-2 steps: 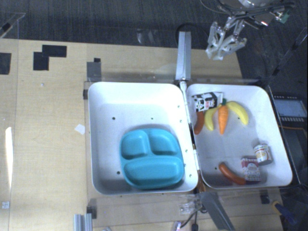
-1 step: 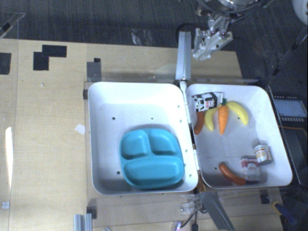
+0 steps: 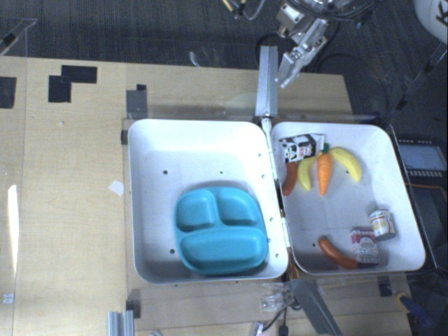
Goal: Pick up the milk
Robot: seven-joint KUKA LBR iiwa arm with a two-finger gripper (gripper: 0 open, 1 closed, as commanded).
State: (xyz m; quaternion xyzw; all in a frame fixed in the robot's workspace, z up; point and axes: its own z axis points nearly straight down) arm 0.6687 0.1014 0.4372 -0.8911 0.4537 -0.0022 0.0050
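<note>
Both white bins, the left bin [image 3: 147, 187] and the right bin [image 3: 399, 187], look like smooth, slightly glossy plastic. The blue divided tray [image 3: 220, 231] has 3 compartments and a smooth, softly shiny plastic finish. The bench top [image 3: 63, 187] looks like pale matt wood. The milk carton [image 3: 299, 148] looks like printed card, and the small can [image 3: 381, 223] has a metallic sheen. The carrot [image 3: 324, 171] and bananas [image 3: 348, 164] appear smooth, like moulded plastic. The gripper [image 3: 292, 65] shows bright bare metal.
</note>
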